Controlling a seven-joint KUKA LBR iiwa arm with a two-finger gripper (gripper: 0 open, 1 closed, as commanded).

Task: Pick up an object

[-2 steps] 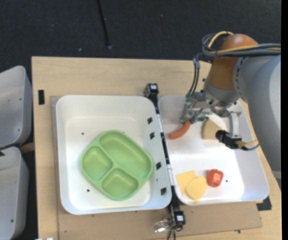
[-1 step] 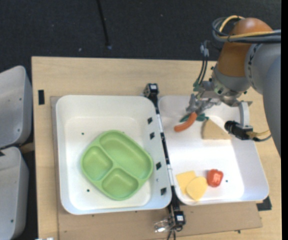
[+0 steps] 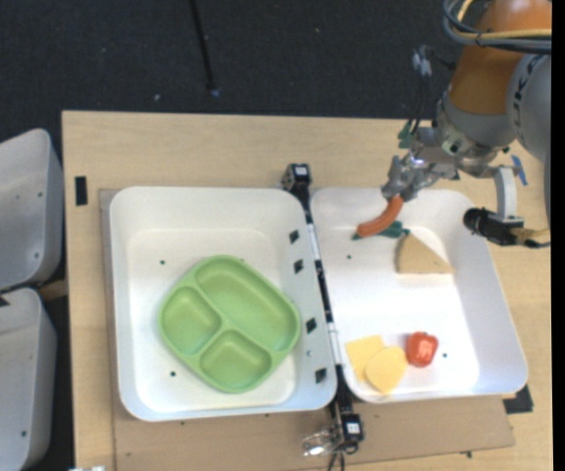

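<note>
Carrot (image 3: 380, 222): orange, curved, with a green tip; it hangs tilted over the far part of the right bin (image 3: 488, 361), its upper end at the pincer (image 3: 407, 186) and its lower end low over the white floor or touching it, which cannot be told. It sits nearer the divider between the bins than the bin's outer wall.

Pincer: directly above the carrot's upper end, fingers drawn in narrowly around that end, so the carrot appears gripped between them. The grey arm (image 3: 488, 77) with its orange band rises behind and beyond the carrot, crossing the bin's far rim.

Bread slice (image 3: 421, 256): tan wedge, just beside the carrot on the near side, apart from it by a thin strip of floor.

Cheese pieces (image 3: 376, 361): two yellow pieces overlapping, well apart from the carrot, against the bin's near wall close to the divider.

Tomato (image 3: 421, 348): red, touching the cheese's outer side, well apart from the carrot.

Open room: a broad bare band of floor runs between the carrot and bread group and the cheese and tomato group; the outer side of the bin is also bare.

Left bin (image 3: 135, 263): beyond the divider from the carrot, holding a green sectioned plate (image 3: 229, 323) toward its near side.

Desk (image 3: 214, 145): pale wood, framing both bins.
</note>
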